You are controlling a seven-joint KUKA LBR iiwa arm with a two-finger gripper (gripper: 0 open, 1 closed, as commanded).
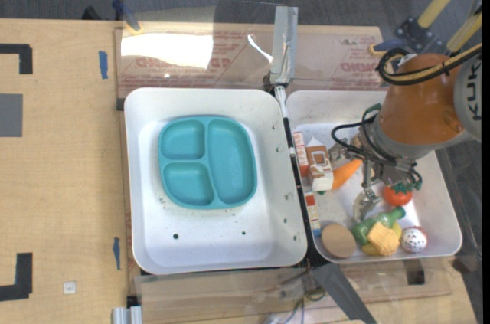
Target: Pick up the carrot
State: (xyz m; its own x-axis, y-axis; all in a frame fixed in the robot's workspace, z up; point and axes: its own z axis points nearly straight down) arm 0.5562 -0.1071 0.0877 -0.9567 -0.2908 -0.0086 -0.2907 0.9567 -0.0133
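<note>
carrot [347, 172] lies in the right bin [448, 215], left of the gripper [370, 196], beside a carton [320, 169]. claw state: cannot tell. likely the approach step; next, shift left over the carrot, drop, and close on it.

The teal three-compartment plastic tray [208, 162] looks smooth and slightly glossy. Both shallow white plastic bins [145, 184] have a satiny sheen. The pale wooden table [57, 162] looks matt. The small orange carrot [346, 172] looks smooth, like moulded plastic.
</note>
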